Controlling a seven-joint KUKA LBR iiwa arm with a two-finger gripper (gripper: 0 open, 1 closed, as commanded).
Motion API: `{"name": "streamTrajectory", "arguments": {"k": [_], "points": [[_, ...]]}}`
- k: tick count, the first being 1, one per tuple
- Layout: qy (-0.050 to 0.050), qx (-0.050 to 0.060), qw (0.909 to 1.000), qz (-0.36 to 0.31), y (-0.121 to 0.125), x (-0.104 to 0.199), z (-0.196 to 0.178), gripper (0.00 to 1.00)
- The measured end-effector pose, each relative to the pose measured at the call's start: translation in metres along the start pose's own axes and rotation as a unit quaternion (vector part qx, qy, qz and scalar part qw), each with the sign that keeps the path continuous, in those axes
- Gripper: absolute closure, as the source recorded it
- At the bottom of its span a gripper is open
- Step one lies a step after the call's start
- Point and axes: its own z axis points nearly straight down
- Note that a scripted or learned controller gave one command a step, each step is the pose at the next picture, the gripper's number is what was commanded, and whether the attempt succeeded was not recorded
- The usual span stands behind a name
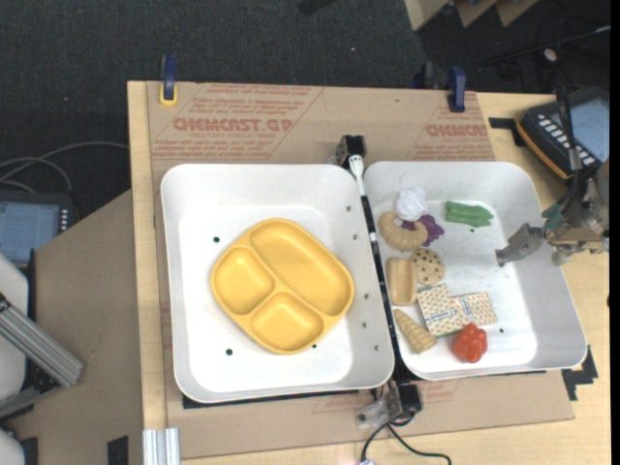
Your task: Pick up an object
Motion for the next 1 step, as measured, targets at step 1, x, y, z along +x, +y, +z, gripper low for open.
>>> {"name": "streamTrajectory", "arguments": {"k": [1], "points": [[-0.002, -0.003, 1.0, 0.0, -0.0247, -0.0259, 0.1186, 0.0]]}}
